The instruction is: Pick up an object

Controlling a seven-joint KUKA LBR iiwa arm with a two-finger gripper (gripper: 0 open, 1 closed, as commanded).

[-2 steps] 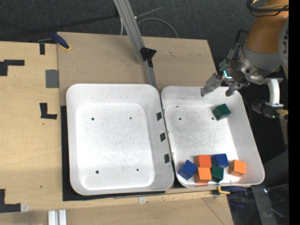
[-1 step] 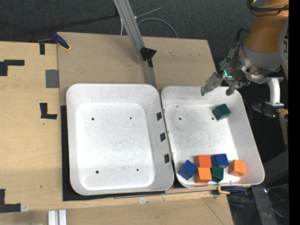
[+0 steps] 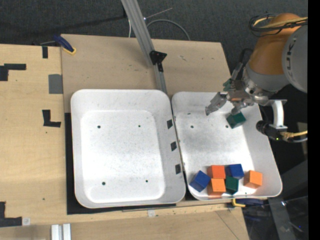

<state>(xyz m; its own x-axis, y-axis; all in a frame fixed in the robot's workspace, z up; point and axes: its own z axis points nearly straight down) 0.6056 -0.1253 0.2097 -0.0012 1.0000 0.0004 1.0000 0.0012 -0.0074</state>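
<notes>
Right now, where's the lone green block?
In the camera view, the green block sits at the far end of the right bin, right by the gripper and apart from the block cluster along the near wall.

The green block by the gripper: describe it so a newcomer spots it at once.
Start at the right-hand bin, on the arm's side. Near its far edge, just under the gripper, sits a dark green block. It stands alone, while the bin's other blocks cluster along the near edge.

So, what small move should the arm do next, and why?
Probably lift a little and check the grasp. The gripper is over the right bin, with a green block right at it, but whether the block is actually gripped is unclear.
</notes>
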